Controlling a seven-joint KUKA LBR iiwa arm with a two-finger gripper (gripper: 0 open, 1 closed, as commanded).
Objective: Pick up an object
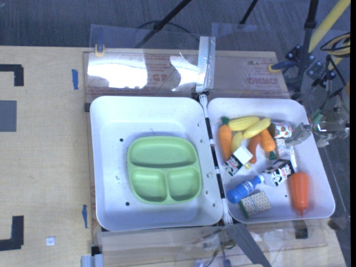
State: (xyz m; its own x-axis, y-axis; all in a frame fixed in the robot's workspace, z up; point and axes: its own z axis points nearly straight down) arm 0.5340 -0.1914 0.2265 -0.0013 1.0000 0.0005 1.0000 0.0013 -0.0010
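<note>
One fixed camera above the bench, angled down, both white bins (105, 166) in frame

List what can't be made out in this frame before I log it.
- Two-finger gripper, camera view: small and blurred at the right white bin's rim; its state is unreadable.
- Grey arm: cut off by the right edge.
- Small black-and-white cartons: print too small to read.
- Orange toy carrot: partly covered by the yellow bananas.
- Green divided plastic tray, left bin: nothing hidden.
</note>
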